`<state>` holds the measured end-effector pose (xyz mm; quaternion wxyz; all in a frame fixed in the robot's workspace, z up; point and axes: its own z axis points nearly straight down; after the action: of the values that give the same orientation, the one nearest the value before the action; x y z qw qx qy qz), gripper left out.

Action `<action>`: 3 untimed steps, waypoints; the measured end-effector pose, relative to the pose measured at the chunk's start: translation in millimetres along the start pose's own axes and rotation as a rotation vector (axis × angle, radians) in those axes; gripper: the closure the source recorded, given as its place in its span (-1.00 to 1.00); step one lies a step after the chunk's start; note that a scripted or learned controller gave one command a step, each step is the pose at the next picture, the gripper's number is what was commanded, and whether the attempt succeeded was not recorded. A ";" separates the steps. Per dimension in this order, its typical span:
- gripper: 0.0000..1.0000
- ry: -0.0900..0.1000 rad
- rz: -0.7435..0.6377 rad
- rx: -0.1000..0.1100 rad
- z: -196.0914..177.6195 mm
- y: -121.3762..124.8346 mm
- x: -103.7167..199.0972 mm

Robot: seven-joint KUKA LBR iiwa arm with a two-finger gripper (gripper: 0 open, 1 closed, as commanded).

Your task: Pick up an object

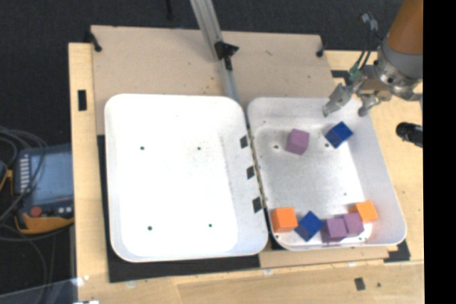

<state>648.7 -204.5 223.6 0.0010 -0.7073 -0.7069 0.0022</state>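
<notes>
A robotics lab: plywood bench, twin white bins, aluminium camera mast, loose cables.

Two white bins sit on a tan tabletop. The right bin holds a purple cube, a blue cube, an orange cube, another blue cube, two purple cubes and an orange cube at the corner. The arm's band is orange, the hand grey

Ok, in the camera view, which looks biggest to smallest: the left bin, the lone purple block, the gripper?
1. Left bin, by far.
2. Gripper.
3. Lone purple block, though the gripper sits higher, nearer the camera, so that is unsure.
</notes>
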 end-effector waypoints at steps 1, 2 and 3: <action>-1.00 -0.001 0.001 -0.002 42.0 -3.1 -1.7; -1.00 -0.002 -0.002 -0.013 81.3 4.9 0.9; 1.00 -0.002 -0.002 -0.011 73.7 4.2 0.3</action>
<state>652.5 -204.4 149.9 -0.0036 -0.7065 -0.7077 -0.0008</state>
